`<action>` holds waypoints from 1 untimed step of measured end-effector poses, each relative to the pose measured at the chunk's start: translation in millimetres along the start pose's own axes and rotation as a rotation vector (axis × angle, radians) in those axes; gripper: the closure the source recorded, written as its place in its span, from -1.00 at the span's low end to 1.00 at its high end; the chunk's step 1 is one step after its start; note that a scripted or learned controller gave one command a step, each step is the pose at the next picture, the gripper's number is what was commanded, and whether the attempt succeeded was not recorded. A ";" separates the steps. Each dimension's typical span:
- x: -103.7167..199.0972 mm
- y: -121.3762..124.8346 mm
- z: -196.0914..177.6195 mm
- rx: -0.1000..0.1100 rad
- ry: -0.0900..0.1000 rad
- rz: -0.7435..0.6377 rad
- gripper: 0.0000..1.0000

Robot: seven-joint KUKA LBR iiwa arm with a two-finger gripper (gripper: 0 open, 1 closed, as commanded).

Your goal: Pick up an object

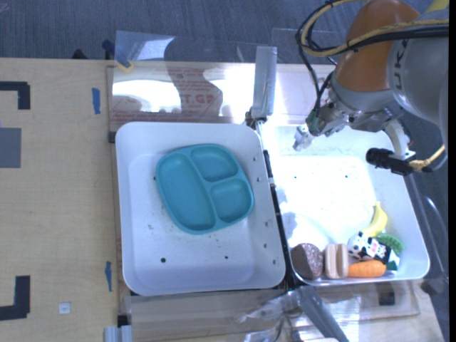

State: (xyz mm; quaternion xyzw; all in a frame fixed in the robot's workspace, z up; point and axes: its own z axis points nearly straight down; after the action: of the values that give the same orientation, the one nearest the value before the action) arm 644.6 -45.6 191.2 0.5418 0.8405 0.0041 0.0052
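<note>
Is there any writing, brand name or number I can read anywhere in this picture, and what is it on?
"UK": grey letters, cut off by the frame edge, on the robot arm.
Reddish print on the clear sheet behind the left bin: too blurred and glared to read.
Nothing legible on the blue divided plate, the toy food in the right bin, or the wooden bench.

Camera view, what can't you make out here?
- Gripper: fingers too small and blurred to tell open or shut.
- Black-and-white toy: too small to identify, partly behind the carrot.
- Arm: cut off by the right edge.
</note>
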 end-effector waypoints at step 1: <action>138.3 -117.1 5.2 0.016 0.005 0.212 1.00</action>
State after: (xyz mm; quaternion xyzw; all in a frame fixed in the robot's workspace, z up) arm 480.9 32.0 183.9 0.6275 0.7786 -0.0004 -0.0016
